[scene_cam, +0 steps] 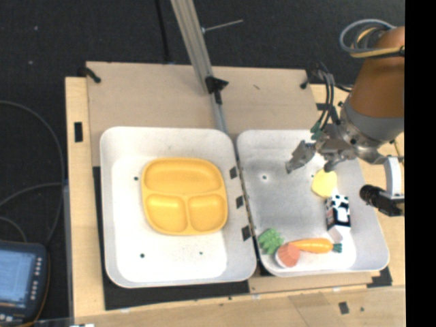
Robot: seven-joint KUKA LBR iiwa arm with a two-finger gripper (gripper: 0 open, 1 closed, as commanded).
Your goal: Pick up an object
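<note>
Over the right bin (272, 155) my arm (378, 80) comes in from the right, its orange band above the grey wrist, and the gripper (315, 161) hangs above the bin's upper middle. I see its two fingers spread apart, one reaching left toward the bare floor of the bin, the other nearer the yellow piece, and nothing sits between them, so I read it as released and carrying nothing.

Just beside the gripper, to its lower right, lies a pale yellow toy (325, 183) that I take for a lemon or similar fruit; whether a fingertip touches it I cannot tell. Below that, near the bin's right side, stands a small black-and-white carton (338, 211), which looks like a cow-patterned milk box. Along the bin's near edge lie a toy carrot (312, 246) on its side, a red and pink rounded piece (289, 255) touching the carrot's blunt end, and a green leafy toy (270, 239), perhaps broccoli, just left of them in the corner.

My left bin (122, 182) holds a yellow divided plate (184, 195) with one long compartment at the far side and two smaller ones nearer the camera. It lies flat, well apart from the gripper.
</note>
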